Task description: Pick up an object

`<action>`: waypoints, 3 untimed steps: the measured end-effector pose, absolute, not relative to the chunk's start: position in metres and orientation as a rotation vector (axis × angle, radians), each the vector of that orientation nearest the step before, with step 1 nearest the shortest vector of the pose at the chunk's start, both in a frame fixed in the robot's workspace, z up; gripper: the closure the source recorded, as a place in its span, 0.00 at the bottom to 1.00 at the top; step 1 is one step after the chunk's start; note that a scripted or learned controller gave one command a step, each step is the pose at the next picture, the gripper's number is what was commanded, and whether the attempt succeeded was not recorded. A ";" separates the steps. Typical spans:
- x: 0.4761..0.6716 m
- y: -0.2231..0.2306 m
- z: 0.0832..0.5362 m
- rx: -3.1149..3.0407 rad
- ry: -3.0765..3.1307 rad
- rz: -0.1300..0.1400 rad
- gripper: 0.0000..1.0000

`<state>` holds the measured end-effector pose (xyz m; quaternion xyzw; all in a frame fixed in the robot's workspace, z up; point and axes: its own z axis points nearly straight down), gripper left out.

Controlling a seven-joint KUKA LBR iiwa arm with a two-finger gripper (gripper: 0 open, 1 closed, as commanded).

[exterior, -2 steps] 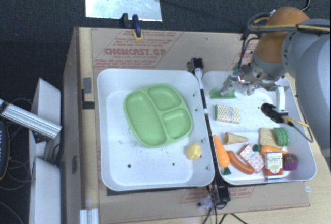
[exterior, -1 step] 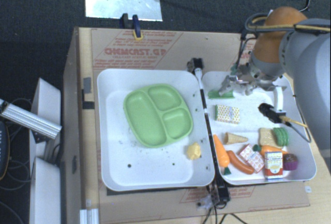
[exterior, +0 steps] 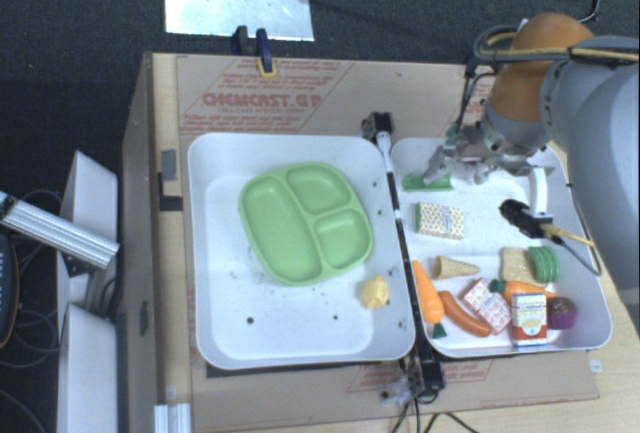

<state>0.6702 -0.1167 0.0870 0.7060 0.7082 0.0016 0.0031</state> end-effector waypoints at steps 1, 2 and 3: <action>0.670 -0.125 0.087 2.216 2.220 0.006 0.00; 0.670 -0.118 0.087 2.213 2.221 0.006 0.00; 0.670 -0.121 0.087 2.215 2.221 0.006 0.00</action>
